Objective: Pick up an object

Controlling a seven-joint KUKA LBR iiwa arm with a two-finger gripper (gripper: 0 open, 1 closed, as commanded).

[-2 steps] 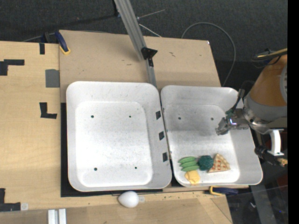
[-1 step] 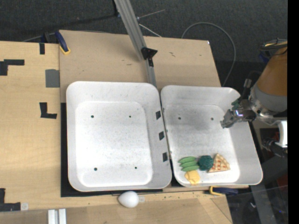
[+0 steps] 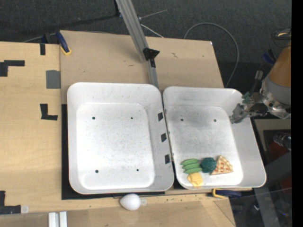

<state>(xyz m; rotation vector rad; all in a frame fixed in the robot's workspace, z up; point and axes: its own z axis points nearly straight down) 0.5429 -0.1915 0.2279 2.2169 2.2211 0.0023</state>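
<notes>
Over right bin's (image 3: 246, 141) right rim: hand (image 3: 238, 113) | toys (image 3: 207, 165) bottom corner

A pale wooden bench top (image 3: 118, 65) with black tape marks (image 3: 45, 111) toward nine o'clock sits over dark grey carpeted flooring (image 3: 71, 8) that fills the twelve o'clock edge. A slanted grey metal pole (image 3: 135, 25) crosses from twelve o'clock toward centre, and a thin pale cable (image 3: 213, 30) loops at one o'clock.

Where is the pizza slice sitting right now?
The pizza slice lies in the right bin, in its near right corner, just right of the dark green piece.
</notes>
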